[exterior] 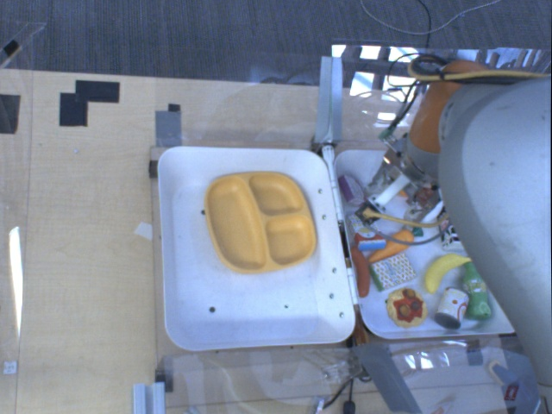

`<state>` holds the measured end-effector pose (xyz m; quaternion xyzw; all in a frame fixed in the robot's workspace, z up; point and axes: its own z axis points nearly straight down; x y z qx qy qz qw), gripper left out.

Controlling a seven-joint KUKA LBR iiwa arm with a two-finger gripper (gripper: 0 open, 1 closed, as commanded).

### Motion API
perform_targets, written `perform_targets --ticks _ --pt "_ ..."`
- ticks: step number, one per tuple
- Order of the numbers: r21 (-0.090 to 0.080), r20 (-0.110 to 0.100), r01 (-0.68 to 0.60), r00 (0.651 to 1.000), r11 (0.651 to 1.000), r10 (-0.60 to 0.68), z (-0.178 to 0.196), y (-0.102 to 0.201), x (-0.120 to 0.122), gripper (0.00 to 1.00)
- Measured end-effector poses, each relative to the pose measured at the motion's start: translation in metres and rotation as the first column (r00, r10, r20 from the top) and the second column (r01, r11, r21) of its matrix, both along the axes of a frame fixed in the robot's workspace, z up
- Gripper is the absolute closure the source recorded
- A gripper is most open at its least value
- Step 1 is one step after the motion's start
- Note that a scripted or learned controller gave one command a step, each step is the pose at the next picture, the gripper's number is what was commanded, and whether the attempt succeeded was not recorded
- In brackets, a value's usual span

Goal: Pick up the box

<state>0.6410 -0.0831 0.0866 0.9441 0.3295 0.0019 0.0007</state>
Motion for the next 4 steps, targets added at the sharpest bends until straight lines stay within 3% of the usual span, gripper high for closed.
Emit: perform_targets --ticks 1,2,3,4 --pt "-0.002 0.007 -0.013 1.000 1.000 0.013 0.014 0.002 0.003 1.00" --pt "0.004 -0.001 0.424 0.906 0.906 -0.424 0.099 0.110 -0.013 1.00" --pt "0.001 0.000 0.061 0.998 0.998 -0.061 0.187 0.079 0.005 1.00" --pt "0.000 -0.006 0.327 0.945 0.945 -0.327 0.098 0.018 -0.032 1.00"
